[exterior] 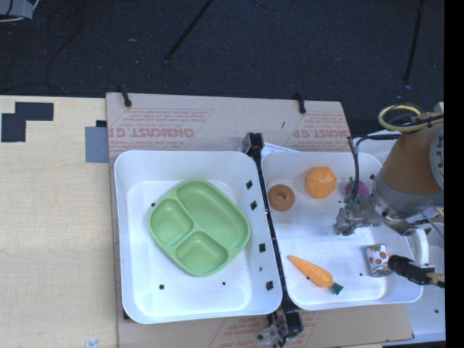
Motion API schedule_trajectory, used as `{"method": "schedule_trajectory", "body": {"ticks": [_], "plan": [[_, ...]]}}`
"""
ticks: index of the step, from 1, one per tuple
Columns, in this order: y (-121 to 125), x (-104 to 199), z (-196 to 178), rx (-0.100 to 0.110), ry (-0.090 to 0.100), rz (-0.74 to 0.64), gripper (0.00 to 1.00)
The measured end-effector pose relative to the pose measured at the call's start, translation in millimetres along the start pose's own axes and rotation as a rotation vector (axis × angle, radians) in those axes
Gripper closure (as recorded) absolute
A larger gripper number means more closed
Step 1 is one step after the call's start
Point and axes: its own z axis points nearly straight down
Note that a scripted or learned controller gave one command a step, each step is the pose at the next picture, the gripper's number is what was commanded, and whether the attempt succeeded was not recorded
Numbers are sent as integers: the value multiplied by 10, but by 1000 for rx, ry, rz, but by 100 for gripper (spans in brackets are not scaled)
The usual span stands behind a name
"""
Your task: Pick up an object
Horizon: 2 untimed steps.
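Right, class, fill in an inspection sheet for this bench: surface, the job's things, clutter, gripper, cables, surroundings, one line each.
Surface: two white bins side by side, left bin and right bin, on cardboard.
Job's things: in the right bin, an orange ball, a brown ring, a toy carrot and a small patterned can.
Clutter: green divided plate in the left bin.
Gripper: gripper low over the right bin, beside a small purple thing; nothing seen between its fingers.
Cables: yellow loop and dark leads by the arm.
Surroundings: wooden bench, dark floor behind.
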Motion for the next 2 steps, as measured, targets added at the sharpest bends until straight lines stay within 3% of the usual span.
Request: {"method": "schedule_trajectory", "body": {"ticks": [2], "plan": [[-2,49,-1094,-9,-3,-7,100]]}}
